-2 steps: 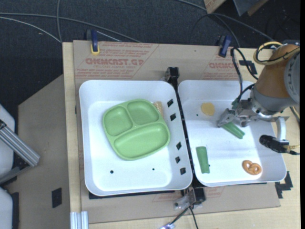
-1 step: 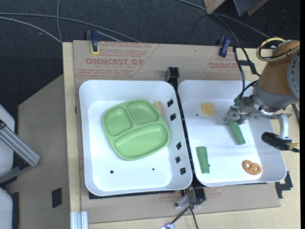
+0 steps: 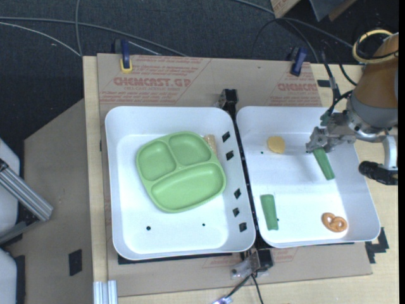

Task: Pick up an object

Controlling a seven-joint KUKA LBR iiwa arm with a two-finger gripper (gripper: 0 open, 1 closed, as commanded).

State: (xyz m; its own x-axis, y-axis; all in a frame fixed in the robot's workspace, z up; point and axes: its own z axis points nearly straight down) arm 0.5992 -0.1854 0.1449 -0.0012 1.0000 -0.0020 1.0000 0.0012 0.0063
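Camera view has the pincer (image 3: 321, 145) low in the right bin (image 3: 354, 233), right at the upper end of a green stick (image 3: 324, 164); whether it's actually gripping it, or how wide it's open, I can't tell from this angle; the stick's long axis runs down and slightly right from the pincer, toward the bin's near wall; a yellow piece (image 3: 276, 145) sits just to its left, second green stick (image 3: 269, 211) and pretzel (image 3: 334, 222) further down; green plate (image 3: 181, 171) in the left bin.

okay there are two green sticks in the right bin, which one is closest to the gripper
The upper green stick, lying slanted right under the gripper. The other green stick lies lower, near the bin's front left.
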